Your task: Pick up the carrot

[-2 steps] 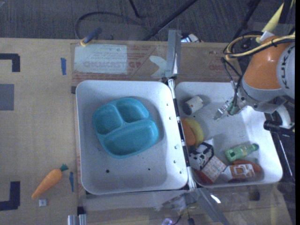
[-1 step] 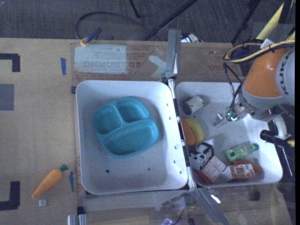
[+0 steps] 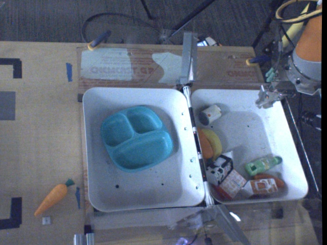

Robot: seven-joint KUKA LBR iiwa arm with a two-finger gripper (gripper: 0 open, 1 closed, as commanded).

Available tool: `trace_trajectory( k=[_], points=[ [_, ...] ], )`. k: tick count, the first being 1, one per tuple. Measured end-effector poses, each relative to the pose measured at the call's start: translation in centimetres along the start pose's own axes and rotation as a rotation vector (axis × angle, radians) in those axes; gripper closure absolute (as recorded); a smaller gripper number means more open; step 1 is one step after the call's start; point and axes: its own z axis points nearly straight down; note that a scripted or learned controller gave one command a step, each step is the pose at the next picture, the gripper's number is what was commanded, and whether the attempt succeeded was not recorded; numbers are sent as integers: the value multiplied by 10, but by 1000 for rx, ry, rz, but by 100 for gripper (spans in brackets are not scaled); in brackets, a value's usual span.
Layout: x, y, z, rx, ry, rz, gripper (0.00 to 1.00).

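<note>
The carrot [image 3: 51, 198] lies on the bench, outside & left of the left bin [image 3: 92, 137]. The gripper [image 3: 267, 97] hangs over the right bin's far corner; can't tell if it's open. Nothing's in it. It should cross both bins, then go down on the carrot's fat middle.

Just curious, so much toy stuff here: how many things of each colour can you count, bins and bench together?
Blue: 1, the plate
Orange: 3, the carrot, a round fruit, a bottle
Yellow: 1, banana
Green: 1, bottle
Grey: 1, cup
Black-and-white: 1, carton
Total: 8
</note>
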Motion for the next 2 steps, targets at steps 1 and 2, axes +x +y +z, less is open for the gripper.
trace_trajectory(
  k=[1, 2],
  points=[
    [0, 0, 0, 0, 0, 0, 0],
    [51, -26, 116, 0, 2, -254, 0]
  ],
)
